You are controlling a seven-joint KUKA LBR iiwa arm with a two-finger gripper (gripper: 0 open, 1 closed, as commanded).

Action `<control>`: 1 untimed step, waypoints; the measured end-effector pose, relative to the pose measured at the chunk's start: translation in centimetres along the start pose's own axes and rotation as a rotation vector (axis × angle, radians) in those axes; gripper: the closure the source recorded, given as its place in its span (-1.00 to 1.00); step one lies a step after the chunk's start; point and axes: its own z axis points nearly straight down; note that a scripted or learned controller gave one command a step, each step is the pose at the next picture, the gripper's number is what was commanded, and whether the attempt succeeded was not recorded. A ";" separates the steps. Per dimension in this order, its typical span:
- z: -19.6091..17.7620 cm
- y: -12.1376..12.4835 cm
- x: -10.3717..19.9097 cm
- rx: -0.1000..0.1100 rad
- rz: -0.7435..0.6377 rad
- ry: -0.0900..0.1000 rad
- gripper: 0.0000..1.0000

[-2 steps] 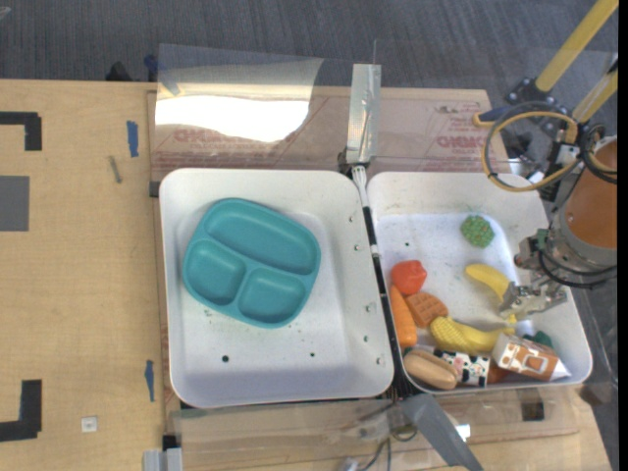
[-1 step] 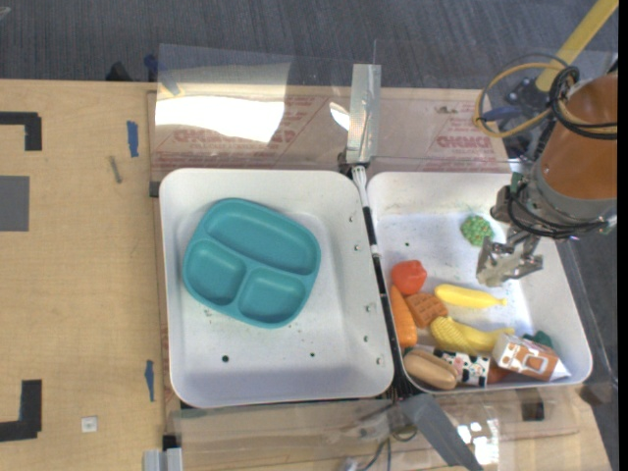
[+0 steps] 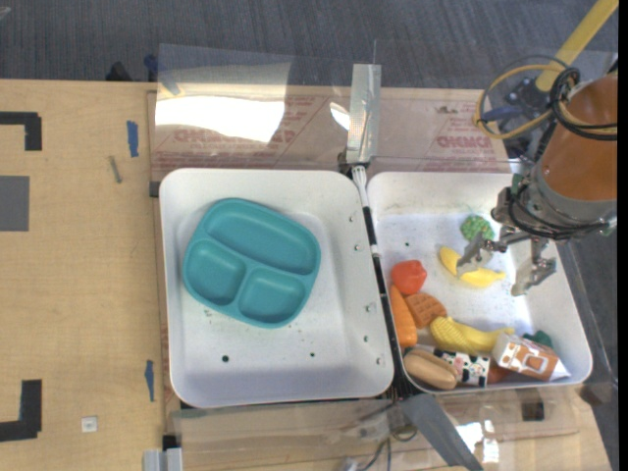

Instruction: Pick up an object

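The wooden bench [image 3: 69,263] bears two shallow white bins side by side, and behind them lies a clear sheet [image 3: 294,126] with red lettering, mirrored and too faint to read. The left bin [image 3: 186,361] holds a teal divided plate [image 3: 253,261], three compartments, sitting toward the back left with bare white floor open along its front and right. The right bin [image 3: 402,204] is bare across its back half, while its front and left edge are crowded. The grey arm [image 3: 579,155], with its orange band, comes in from the right, and its gripper [image 3: 508,261] hangs open, fingers spread apart, just over a yellow banana [image 3: 479,275] near the bin's middle, holding nothing. A green broccoli piece [image 3: 477,228] lies just behind the banana. Along the left wall sit a red pepper [image 3: 409,276], an orange carrot [image 3: 403,324] and a brown waffle-like piece [image 3: 426,308]. At the front lie a yellow corn cob [image 3: 463,335], a hot dog bun [image 3: 430,368], a white dotted die [image 3: 471,368] and an orange-and-white carton [image 3: 530,358] whose print is too small to read.
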 end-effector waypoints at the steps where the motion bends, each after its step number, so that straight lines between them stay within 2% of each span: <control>1: 7.4 -0.8 -3.0 0.005 -0.030 0.001 -1.00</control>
